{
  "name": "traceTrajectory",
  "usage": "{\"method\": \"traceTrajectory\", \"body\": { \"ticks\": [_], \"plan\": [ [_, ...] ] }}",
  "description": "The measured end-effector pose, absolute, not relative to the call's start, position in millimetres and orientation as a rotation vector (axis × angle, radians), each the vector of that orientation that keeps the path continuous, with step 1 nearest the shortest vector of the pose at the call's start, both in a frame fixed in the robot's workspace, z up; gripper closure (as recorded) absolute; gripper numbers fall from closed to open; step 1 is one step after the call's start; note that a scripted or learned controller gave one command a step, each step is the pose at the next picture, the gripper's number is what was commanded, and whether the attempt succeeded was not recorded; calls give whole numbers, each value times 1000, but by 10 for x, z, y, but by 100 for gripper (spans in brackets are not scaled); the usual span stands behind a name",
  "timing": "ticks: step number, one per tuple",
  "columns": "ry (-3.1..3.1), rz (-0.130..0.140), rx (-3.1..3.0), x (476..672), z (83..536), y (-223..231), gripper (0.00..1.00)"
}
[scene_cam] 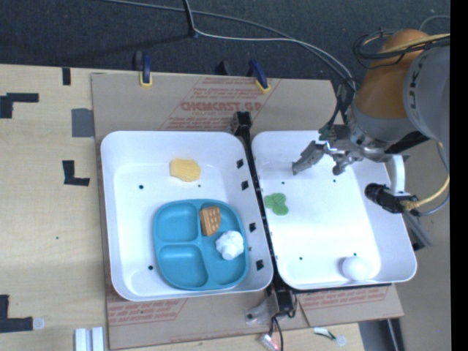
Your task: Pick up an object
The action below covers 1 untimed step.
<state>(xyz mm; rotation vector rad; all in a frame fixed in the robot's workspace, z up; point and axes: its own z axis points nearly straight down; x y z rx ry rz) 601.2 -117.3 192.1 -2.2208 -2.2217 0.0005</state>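
My fingers (322,161) hang spread apart, holding nothing, over the right bin (380,218) near its far wall. Nearest target: the green piece (276,204), flat by the divider between bins. I should descend upright, straddling it, minding that edge. A white ball (357,268) lies in the open near corner.

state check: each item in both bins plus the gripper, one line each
gripper: fingers open, holding nothing, above the right bin
green piece: loose on the right bin floor, near its left wall
white ball: resting in the right bin, near corner
blue tray: flat in the left bin
waffle piece: in the tray
white lump: in the tray
yellow piece: on the left bin floor, outside the tray
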Motion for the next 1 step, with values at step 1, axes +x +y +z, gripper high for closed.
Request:
{"method": "traceTrajectory", "body": {
  "ticks": [1],
  "plan": [
    [-2171,-3,-2275,5673,2398,-1440,0]
  ]
}}
